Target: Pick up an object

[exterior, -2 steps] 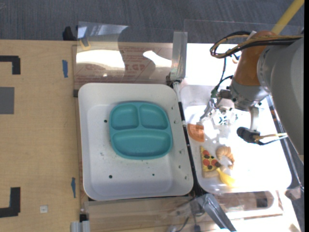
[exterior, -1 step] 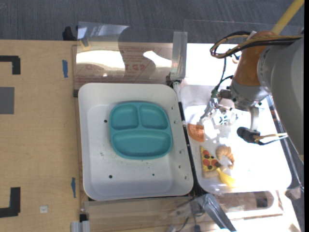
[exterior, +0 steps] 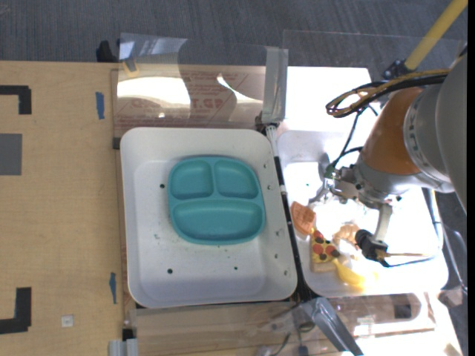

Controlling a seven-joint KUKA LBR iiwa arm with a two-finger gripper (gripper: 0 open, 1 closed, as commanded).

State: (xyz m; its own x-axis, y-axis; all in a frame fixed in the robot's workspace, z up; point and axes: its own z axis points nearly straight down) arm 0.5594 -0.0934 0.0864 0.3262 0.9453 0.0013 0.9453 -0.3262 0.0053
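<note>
In the right bin [exterior: 297,173], several toy foods lie near the front left corner: an orange wedge [exterior: 302,217], a pizza slice [exterior: 321,252], a pale tan piece [exterior: 345,233] and a yellow banana-like piece [exterior: 349,274]. My gripper [exterior: 323,192] hangs low over the bin's left half, just above and to the right of the orange wedge. I see nothing held in it. The grey arm with its orange band [exterior: 393,139] reaches in from the right.
The left bin [exterior: 141,199] holds a teal divided plate [exterior: 216,199]. A raised divider [exterior: 283,199] separates the two bins. Clear plastic panels [exterior: 193,87] stand behind the bins, and cables [exterior: 356,99] loop above the wrist.
</note>
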